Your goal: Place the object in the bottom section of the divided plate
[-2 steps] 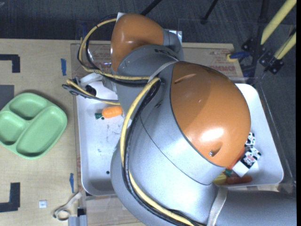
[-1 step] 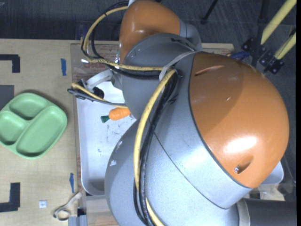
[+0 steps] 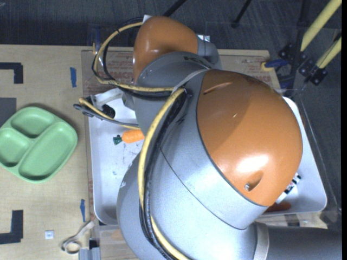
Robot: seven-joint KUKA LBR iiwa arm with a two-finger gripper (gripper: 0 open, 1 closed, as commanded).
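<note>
Looming over the white bin [image 3: 103, 161], the arm [image 3: 217, 161] hides its gripper; state cannot be told. Toy carrot [image 3: 132, 136] lies in the bin, well apart from the green divided plate [image 3: 37, 143]. Risk: blind grasp misses the carrot.

I'm in a robotics lab, not a home. Plywood surface [image 3: 49, 210] w/ black tape corner marks [image 3: 13, 72] & blue tape bits [image 3: 72, 76], white bin [image 3: 103, 161] under my arm [image 3: 217, 161], tripod legs [image 3: 246, 4] on dark carpet, yellow-black rig frame [image 3: 320, 23] at back.
</note>
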